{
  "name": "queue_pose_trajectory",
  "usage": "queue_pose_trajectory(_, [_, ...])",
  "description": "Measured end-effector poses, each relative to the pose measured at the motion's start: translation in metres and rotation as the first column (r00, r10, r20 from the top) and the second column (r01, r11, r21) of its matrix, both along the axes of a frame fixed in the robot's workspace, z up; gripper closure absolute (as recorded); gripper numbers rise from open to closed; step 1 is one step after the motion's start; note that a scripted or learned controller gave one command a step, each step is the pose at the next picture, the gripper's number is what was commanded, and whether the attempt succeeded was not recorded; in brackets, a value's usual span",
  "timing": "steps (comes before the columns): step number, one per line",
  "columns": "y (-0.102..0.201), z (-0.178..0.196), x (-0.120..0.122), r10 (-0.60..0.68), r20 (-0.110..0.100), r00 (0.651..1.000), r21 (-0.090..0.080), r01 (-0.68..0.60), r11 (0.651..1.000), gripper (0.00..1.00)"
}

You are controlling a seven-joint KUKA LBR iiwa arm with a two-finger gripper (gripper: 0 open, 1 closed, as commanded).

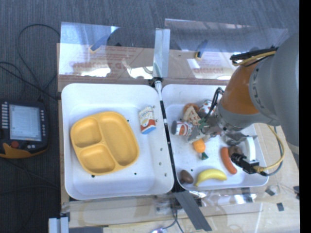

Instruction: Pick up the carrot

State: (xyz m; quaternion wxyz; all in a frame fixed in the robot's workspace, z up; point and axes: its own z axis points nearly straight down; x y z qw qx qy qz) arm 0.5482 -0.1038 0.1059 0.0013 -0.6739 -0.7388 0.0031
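Observation:
The carrot (198, 145) is a short orange piece with a dark green top (204, 155), lying in the middle of the right bin (252, 181). My gripper (209, 124) hangs just behind and slightly right of it, under the grey and orange wrist (245, 93). The wrist hides most of the gripper from above. Nothing can be seen held in it.
Around the carrot lie a red-and-white can (182, 128), a pizza slice (191, 113), a red sausage (227, 160), a banana (211, 176) and a brown lump (186, 177). The left bin (77, 188) holds a yellow divided plate (103, 142) and a small carton (147, 119).

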Motion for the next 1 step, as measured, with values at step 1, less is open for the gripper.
queue_pose_trajectory(1, [0.0513, 0.1109, -0.0155, -0.058, 0.015, 0.998, 0.003, 0.058, 0.998, 1.0])
